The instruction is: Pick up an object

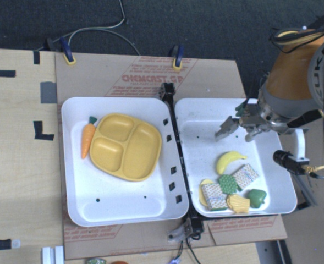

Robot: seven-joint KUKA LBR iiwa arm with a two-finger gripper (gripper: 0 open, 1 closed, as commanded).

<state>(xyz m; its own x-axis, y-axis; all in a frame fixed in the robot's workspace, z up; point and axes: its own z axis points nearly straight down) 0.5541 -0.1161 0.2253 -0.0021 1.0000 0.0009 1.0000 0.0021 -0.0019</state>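
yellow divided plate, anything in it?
Empty. All three compartments of the yellow plate show bare; the toy carrot lies beside it on the bin floor.

Yellow banana [231, 160] lies atop toy food cluster [231, 190], right bin [192, 147].

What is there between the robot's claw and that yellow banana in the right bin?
Nothing. In the camera view, the gripper hangs open above the right bin, and just bare white bin floor separates it from the banana lower down.
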